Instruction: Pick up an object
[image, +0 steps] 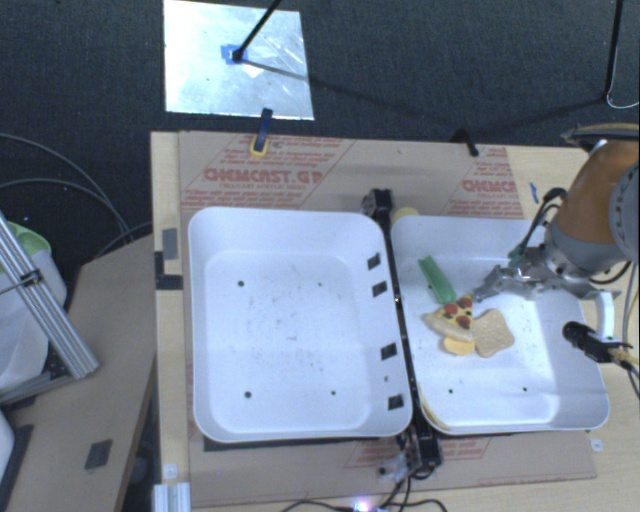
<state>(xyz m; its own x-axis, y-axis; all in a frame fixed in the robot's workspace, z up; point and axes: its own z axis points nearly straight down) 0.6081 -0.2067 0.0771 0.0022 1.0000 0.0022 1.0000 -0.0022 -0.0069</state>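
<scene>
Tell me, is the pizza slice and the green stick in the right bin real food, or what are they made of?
Probably toys. The pizza slice looks like smooth moulded plastic, with flat, even yellow and red colours. The green stick looks like plastic too: one solid bright green, straight-edged. The picture is too small to be sure.

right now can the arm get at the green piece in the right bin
Probably yes. The green piece lies flat on the right bin floor with nothing on top of it, and the gripper hangs just to its right, over the same bin.
</scene>
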